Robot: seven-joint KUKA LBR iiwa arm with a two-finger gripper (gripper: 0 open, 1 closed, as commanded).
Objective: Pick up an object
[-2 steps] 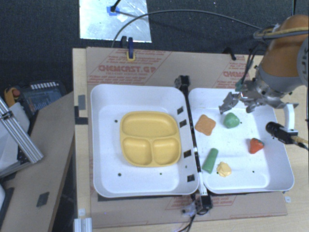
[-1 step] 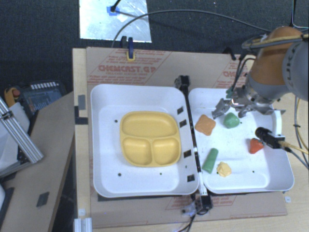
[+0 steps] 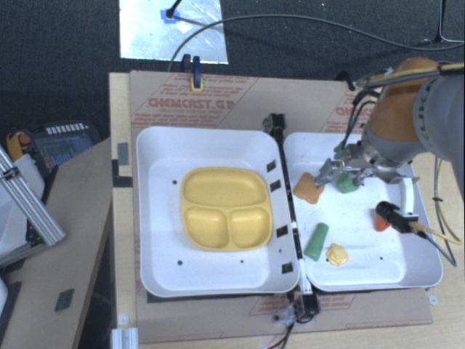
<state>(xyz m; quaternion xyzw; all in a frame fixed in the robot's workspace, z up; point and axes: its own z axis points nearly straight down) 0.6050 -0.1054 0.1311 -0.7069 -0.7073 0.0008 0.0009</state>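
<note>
We see the gripper (image 3: 336, 170) low over the right bin (image 3: 421, 267), its grip state unclear, beside an orange piece (image 3: 307, 188).

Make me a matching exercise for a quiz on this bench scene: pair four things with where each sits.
Things:
1. yellow tray
2. green stick
3. orange piece
4. pale yellow lump

Places:
a. right bin, near the divider, just left of the pincer
b. left bin, centre
c. right bin, front, right of the green stick
d. right bin, front, next to the divider

Pairs: 1-b, 2-d, 3-a, 4-c
</note>
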